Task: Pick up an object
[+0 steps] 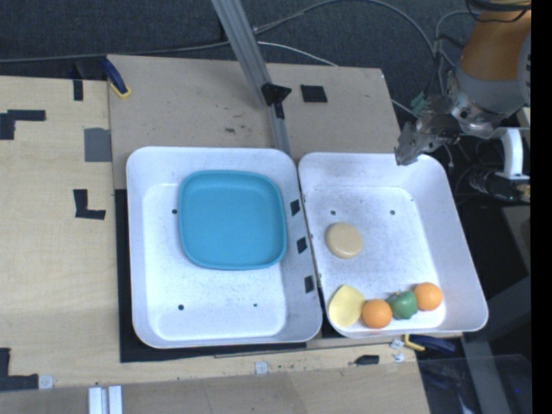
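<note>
The right bin [431, 197] holds a beige round object [345, 240] near its middle. Along its near edge lie a yellow piece [345, 305], an orange ball [376, 313], a green object [402, 304] and a second orange ball [428, 297]. My gripper [408, 151] hangs over the far right corner of this bin, well apart from all the objects. Nothing shows between its fingers.
The left bin [155, 300] holds a blue square plate [231, 219]. A grey pole [250, 50] slants across the bench behind the bins. Cables run over the dark floor behind and to the right.
</note>
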Robot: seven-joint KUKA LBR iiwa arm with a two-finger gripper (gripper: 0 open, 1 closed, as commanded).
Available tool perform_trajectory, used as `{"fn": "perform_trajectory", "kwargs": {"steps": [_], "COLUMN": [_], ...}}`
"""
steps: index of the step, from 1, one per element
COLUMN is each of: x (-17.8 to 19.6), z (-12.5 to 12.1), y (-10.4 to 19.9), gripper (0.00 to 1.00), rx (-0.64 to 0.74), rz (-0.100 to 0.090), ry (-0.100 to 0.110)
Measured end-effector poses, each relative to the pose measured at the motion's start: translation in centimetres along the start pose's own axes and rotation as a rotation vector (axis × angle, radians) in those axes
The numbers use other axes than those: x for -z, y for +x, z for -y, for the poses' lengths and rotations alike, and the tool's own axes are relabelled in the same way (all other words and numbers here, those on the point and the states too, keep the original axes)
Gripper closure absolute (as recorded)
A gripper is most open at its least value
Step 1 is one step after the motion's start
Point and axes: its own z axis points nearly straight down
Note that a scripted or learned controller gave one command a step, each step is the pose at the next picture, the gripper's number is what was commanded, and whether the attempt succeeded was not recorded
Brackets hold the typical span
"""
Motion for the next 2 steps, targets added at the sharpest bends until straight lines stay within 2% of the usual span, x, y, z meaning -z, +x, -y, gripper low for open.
{"fn": "perform_trajectory", "kwargs": {"steps": [1, 2], "x": [0.0, -0.9], "z": [-0.4, -1.2], "y": [4.5, 10.7], "gripper": [1.0, 1.0], "rx": [0.003, 0.004], "rz": [-0.001, -0.002], "ry": [0.004, 0.005]}}
